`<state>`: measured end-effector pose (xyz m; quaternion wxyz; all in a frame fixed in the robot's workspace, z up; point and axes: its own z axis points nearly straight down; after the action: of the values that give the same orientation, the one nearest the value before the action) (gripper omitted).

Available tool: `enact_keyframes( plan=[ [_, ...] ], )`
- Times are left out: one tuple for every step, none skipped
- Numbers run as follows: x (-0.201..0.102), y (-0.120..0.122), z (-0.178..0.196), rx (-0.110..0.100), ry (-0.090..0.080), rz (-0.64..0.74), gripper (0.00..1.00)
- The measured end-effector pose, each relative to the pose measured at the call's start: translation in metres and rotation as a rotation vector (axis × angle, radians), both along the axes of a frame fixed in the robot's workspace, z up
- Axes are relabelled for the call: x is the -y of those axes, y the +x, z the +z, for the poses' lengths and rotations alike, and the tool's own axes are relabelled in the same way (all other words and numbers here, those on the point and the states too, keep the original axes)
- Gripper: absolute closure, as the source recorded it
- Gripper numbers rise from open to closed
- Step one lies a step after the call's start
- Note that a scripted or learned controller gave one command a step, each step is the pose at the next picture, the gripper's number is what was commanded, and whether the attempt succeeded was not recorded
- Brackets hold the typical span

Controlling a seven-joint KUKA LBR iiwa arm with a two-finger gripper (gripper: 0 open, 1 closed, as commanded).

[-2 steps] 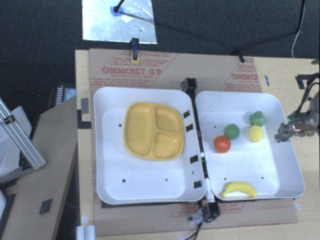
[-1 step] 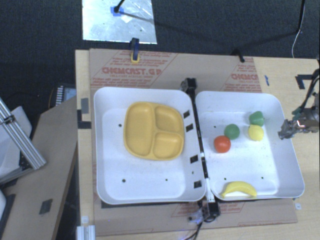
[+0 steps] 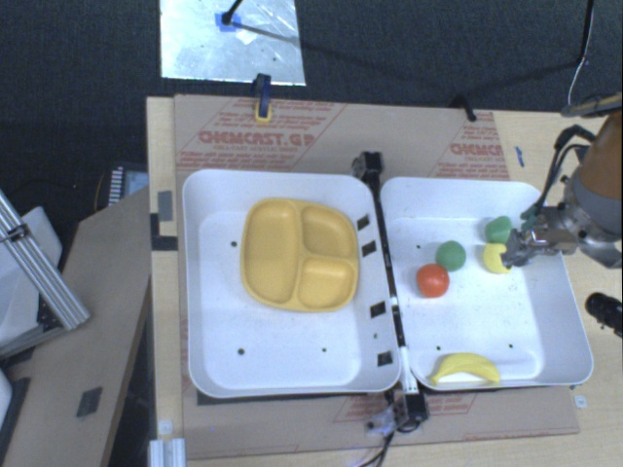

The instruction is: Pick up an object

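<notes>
The right bin (image 3: 545, 309) holds a red ball (image 3: 433, 280), a green ball (image 3: 450, 255), a second green piece (image 3: 498, 229), a small yellow piece (image 3: 495, 258) and a yellow banana (image 3: 465, 367) near its front edge. My gripper (image 3: 520, 246) reaches in from the right, low over the bin's right side. Its tip sits right beside the small yellow piece and just below the second green piece. From this angle the tip partly covers the yellow piece.
The left bin (image 3: 214, 290) carries a yellow divided plate (image 3: 297, 254). A black divider (image 3: 383, 270) runs between the two bins. Cardboard lies under both bins, and a silver sheet (image 3: 232, 25) sits at the back.
</notes>
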<state>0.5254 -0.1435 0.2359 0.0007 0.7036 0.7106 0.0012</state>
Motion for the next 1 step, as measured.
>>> enact_keyframes(
  plan=[
    [-0.0504,0.0146,-0.0117,-0.001,0.001,0.0,1.0]
  ],
)
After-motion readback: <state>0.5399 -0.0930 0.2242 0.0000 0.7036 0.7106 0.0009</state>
